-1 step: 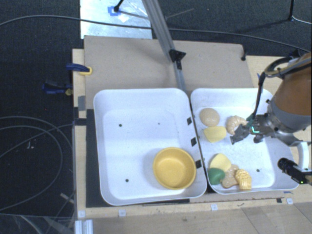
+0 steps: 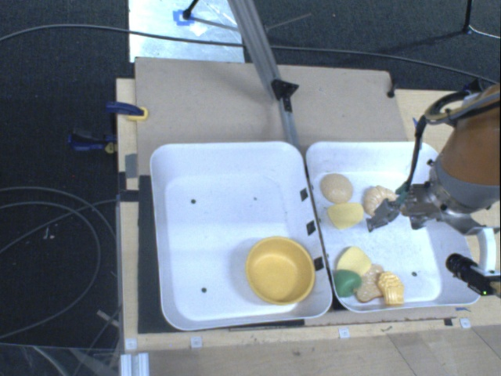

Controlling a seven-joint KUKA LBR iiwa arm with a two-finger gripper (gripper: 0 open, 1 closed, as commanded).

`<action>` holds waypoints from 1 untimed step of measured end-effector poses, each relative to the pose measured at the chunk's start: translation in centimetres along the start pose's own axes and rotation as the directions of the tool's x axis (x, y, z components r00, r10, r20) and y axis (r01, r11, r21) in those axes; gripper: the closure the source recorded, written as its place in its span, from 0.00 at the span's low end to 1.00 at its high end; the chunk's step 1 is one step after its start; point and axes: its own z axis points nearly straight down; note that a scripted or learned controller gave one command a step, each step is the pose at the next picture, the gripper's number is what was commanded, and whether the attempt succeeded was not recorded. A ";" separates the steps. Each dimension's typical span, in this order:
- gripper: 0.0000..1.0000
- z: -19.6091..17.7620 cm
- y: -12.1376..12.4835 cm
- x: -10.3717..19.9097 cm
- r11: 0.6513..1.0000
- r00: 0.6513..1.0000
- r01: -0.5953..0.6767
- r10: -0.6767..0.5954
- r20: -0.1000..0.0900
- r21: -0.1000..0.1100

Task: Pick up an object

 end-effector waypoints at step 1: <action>0.00 5.0 -0.4 -1.0 1.000 1.000 -0.005 0.005 0.000 0.005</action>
